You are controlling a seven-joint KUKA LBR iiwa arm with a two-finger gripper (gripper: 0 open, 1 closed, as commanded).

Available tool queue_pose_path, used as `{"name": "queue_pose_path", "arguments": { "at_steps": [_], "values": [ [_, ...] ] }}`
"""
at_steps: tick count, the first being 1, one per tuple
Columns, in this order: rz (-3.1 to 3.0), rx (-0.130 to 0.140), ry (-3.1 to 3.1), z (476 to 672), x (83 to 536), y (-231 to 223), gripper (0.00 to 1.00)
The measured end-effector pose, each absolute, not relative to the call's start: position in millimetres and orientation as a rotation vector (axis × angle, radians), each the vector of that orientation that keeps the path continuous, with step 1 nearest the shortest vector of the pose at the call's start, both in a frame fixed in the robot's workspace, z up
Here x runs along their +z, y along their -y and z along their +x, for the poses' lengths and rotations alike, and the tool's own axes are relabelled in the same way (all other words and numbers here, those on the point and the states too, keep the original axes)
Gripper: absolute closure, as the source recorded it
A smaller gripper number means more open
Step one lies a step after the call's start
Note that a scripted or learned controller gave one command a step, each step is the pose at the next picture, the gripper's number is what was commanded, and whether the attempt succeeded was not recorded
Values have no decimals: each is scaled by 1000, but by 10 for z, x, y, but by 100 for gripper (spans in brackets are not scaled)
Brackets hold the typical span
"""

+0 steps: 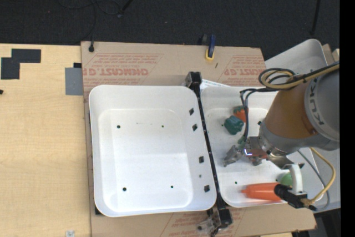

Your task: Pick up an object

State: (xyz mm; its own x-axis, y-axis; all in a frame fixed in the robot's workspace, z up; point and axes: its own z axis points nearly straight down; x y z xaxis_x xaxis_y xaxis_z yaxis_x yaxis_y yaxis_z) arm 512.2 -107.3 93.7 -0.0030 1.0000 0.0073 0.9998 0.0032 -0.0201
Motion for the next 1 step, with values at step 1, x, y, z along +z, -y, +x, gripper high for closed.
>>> {"name": "queue_pose_path", "arguments": {
  "at_steps": [1],
  "values": [
    [-2217, -1, 2225, 5873, 868, 1000, 0]
  ]
}}
